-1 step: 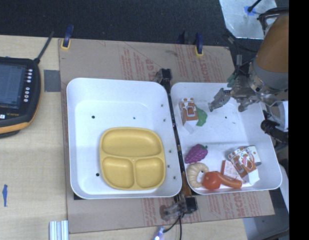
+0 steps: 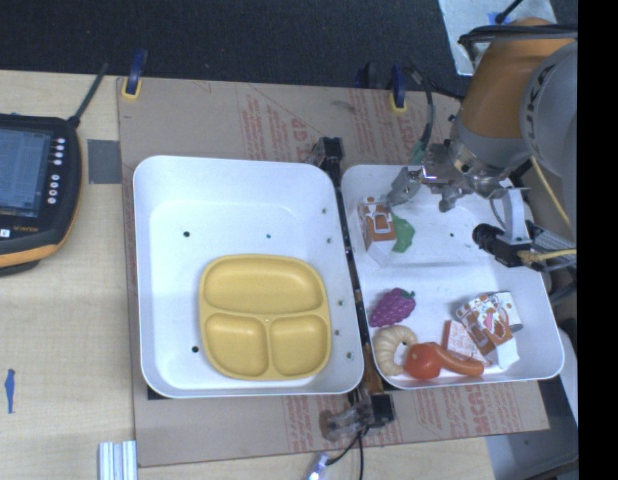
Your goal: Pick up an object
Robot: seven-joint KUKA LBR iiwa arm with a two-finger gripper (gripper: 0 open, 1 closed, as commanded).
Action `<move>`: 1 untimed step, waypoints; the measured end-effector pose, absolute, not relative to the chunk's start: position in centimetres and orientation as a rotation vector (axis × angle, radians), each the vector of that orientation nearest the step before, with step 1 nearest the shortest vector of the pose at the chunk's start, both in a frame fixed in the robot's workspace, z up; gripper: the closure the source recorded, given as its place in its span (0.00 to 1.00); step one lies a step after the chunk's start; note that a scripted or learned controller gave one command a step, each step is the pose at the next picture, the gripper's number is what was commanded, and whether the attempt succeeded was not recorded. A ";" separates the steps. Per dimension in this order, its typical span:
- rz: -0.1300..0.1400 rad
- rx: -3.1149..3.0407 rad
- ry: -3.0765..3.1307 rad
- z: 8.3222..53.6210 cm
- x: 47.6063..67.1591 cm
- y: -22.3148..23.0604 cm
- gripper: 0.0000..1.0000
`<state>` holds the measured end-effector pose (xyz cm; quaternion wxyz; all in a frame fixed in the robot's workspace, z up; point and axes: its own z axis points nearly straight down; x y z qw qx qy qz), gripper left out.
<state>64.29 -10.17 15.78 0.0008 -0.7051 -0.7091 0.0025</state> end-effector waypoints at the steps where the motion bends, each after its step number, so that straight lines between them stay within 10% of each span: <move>1: -0.012 -2.222 -2.232 11.1 62.5 -9.4 0.00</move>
